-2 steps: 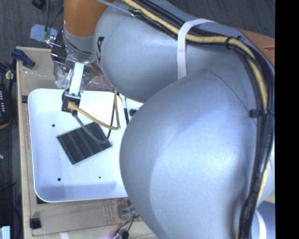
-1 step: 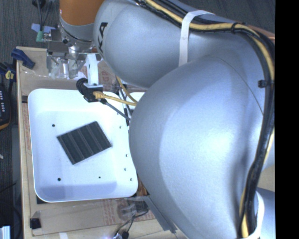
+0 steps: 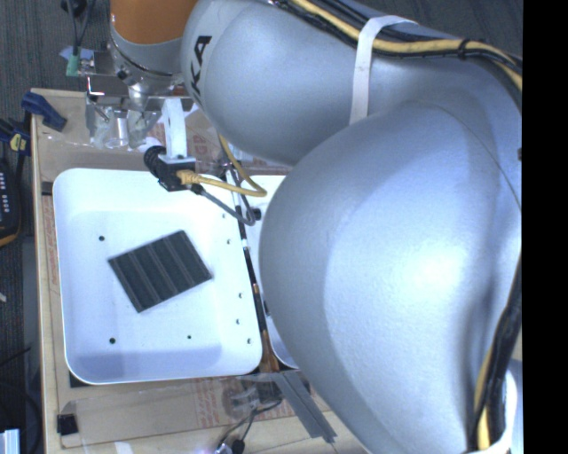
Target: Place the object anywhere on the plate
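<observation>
Dark ribbed plate (image 3: 160,270) lies flat in left bin (image 3: 75,199), long axis diagonal. Gripper (image 3: 115,124) sits beyond bin's far rim, plate toward near side from it. Finger state: cannot tell. Object to place not identifiable; arm (image 3: 390,222) covers right bin.

A dark grey ribbed plate (image 3: 161,270) lies in a white bin (image 3: 80,346); the arm (image 3: 390,266) is grey with an orange band (image 3: 146,19).

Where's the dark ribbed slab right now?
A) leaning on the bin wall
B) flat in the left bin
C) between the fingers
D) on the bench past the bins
B: the dark ribbed slab lies flat on the floor of the left bin, away from its walls, while the gripper sits beyond the bin's far edge.
</observation>
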`<state>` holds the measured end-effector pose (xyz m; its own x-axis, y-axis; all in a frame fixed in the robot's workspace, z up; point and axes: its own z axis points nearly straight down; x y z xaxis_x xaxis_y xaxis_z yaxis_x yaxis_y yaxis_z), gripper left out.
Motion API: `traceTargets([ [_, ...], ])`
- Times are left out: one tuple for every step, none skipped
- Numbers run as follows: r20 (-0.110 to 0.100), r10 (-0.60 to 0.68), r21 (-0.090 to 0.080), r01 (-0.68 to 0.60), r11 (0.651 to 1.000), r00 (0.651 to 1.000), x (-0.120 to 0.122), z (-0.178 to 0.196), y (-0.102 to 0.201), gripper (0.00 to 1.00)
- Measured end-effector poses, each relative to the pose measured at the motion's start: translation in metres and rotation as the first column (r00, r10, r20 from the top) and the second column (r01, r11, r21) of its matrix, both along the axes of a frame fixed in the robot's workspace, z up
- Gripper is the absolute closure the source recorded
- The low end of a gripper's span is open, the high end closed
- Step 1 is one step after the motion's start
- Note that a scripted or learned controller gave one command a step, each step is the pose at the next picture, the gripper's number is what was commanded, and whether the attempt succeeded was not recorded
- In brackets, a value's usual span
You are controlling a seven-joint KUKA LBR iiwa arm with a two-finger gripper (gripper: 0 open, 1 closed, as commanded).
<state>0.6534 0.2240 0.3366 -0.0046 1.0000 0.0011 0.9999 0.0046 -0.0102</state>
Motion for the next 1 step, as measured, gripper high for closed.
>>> traceTargets([
  [0.006,0.368,0.001,-0.368,0.93,0.93,-0.054,0.0408,-0.0364,1.0],
])
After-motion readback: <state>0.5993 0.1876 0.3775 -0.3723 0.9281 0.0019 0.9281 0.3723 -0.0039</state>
